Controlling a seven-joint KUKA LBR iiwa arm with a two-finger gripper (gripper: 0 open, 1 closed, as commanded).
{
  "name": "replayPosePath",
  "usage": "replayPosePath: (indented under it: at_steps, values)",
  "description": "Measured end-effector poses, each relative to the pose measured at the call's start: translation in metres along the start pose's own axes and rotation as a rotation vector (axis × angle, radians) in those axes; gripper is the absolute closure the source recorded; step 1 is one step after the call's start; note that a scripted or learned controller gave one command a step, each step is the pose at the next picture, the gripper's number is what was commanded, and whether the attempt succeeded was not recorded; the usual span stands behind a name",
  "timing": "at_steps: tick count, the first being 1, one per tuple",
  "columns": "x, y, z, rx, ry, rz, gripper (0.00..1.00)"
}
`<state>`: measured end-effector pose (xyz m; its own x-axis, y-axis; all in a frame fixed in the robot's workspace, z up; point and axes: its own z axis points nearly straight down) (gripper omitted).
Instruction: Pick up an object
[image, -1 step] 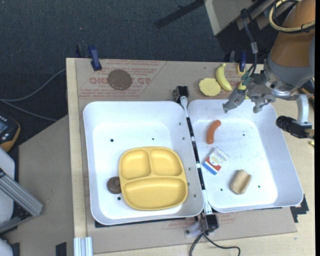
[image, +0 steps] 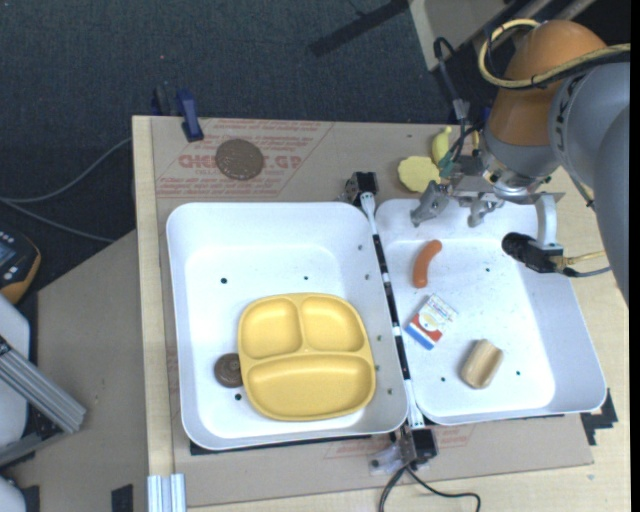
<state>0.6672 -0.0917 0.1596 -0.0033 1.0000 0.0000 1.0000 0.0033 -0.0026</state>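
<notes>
Nearest the camera, in the left bin (image: 190, 300), a yellow divided plate (image: 303, 355) sits toward the 5 o'clock part of the bin floor, two small compartments on its far side and one long one on its near side. A small brown disc (image: 228, 371) lies against the plate's edge at its 9 o'clock, touching or nearly so.

In the right bin (image: 560, 330), a tan bread-roll piece (image: 481, 362) lies nearest, at about 6 o'clock of that bin's floor. Just beyond it, at roughly 10 o'clock from the roll, is a small white packet with red and blue print (image: 430, 321), lying tilted near the divide between the bins. Farther on, at 12 o'clock from the packet, an orange-red sausage (image: 427, 261) lies nearly upright in the view, apart from both.

Over the far rim of the right bin, at about 1 o'clock from the sausage, hangs the gripper (image: 457, 208), its two grey fingers spread well apart with nothing between them; the sausage lies near but clear of the fingertips. The grey arm with its orange band (image: 540, 90) rises toward 1 o'clock.

Beyond the bin rim, on the bench (image: 150, 220), a yellow lumpy object (image: 416, 172) lies at 11 o'clock from the gripper, and a round brown disc (image: 238, 158) rests at the far left on the printed board
</notes>
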Motion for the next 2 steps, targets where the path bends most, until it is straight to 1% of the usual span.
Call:
replayPosePath:
  at_steps: [1,2]
  values:
    - [-0.005,-0.010,0.078,0.007,0.001,0.004,0.00]
    - [-0.005,-0.007,0.062,-0.004,0.000,0.004,1.00]
